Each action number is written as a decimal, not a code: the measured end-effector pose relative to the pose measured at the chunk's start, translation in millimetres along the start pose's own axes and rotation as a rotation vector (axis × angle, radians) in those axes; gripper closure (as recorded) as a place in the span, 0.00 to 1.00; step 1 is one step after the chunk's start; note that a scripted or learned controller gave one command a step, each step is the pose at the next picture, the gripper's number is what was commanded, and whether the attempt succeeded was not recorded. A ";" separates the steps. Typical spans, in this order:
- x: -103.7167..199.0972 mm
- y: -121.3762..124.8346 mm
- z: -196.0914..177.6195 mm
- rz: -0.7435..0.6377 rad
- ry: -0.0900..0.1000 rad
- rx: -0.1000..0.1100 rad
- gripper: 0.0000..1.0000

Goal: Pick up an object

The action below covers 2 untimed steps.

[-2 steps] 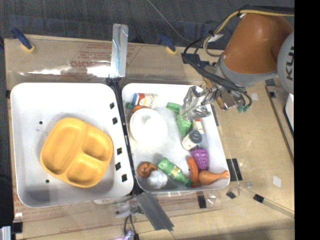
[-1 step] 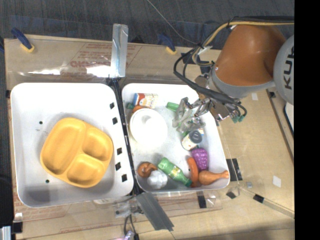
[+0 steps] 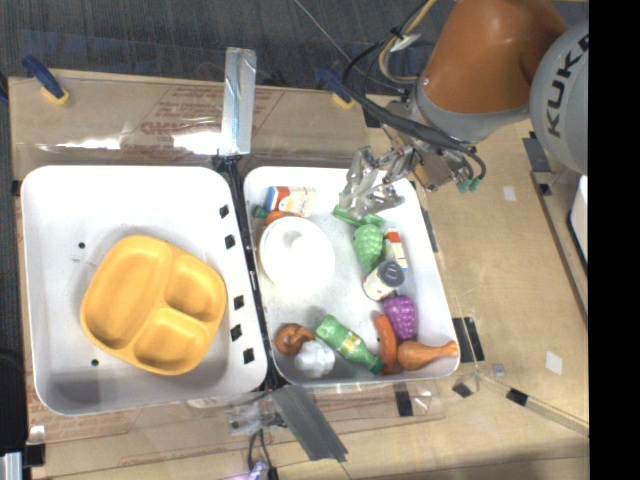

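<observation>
Jaws [image 3: 368, 190] hover just above the green toy vegetable [image 3: 369, 240] (right bin [image 3: 440, 298]).

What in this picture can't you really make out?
- Gripper: fingers blur against the bin's far edge; open or shut is unclear.
- Green bottle: label too small to read.
- Carrot: partly covered by the drumstick.
- Arm: cut off by the top edge.

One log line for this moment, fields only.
gripper: above right bin, far end | nearest: green toy | left bin: yellow tray | grasp: unconfirmed
</observation>
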<state>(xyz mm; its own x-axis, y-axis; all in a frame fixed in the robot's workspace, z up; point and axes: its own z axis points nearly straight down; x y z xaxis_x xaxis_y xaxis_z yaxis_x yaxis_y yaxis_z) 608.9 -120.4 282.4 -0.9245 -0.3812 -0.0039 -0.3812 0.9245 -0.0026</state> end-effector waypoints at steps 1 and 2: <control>-28.5 -16.7 -18.1 -0.062 -0.001 0.000 1.00; -29.8 -16.7 -29.9 -0.065 -0.005 0.004 1.00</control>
<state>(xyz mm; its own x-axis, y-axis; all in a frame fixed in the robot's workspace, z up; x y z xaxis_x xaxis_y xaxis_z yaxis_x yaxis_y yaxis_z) 642.7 -124.5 312.4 -0.8979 -0.4401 -0.0084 -0.4401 0.8979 -0.0065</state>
